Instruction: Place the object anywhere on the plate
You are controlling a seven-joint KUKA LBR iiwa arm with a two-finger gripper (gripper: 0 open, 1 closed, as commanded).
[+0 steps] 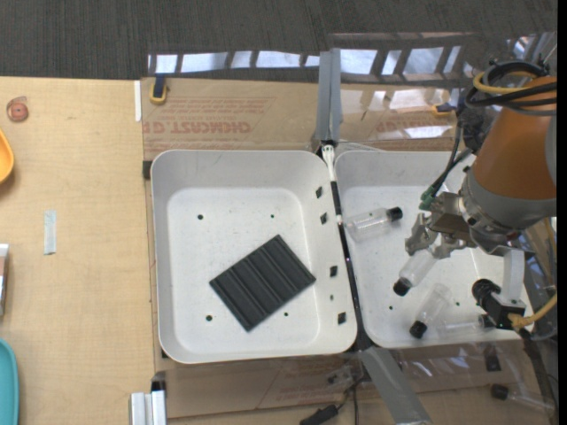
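Note:
A dark grey ribbed plate lies at a slant on the floor of the left bin. Three clear vials with black caps lie in the right bin. One vial is near the bin's left wall. A second vial lies slanted, with its upper end running under my gripper. The third vial is near the front wall. My gripper hangs low over the middle of the right bin, just above the second vial.
The arm with its orange band and cables covers the right bin's far right side. A cardboard sheet lies behind the bins. On the wooden bench at left are an orange item and a teal item.

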